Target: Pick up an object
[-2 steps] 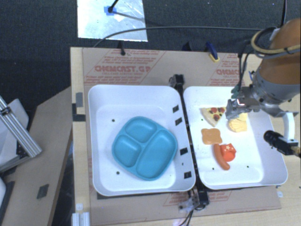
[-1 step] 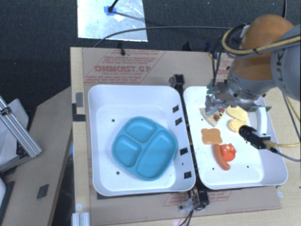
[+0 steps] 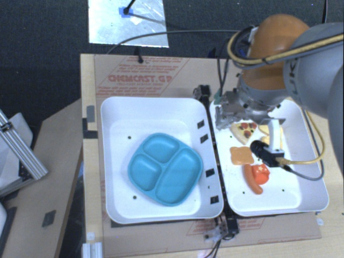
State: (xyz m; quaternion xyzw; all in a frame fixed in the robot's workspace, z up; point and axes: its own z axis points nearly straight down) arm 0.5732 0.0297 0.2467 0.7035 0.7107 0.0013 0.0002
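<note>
My gripper [image 3: 228, 116] hangs over the back left part of the right bin [image 3: 301, 195], under the grey arm's orange band. Just in front of it lies a toy pizza slice [image 3: 244, 131], with a small yellow piece [image 3: 263, 128] beside it, partly hidden by the wrist. Nearer the front sits an orange toast-like square [image 3: 241, 155]. Below that lies an orange sausage-shaped piece [image 3: 253, 182] with a red piece [image 3: 260, 171] against it. I see nothing held between the fingers.
The left bin [image 3: 121, 122] holds a blue divided plate [image 3: 165, 168]. A ridge with black clips [image 3: 210, 144] separates the two bins. A yellow cable loops from the wrist over the right bin's right side.
</note>
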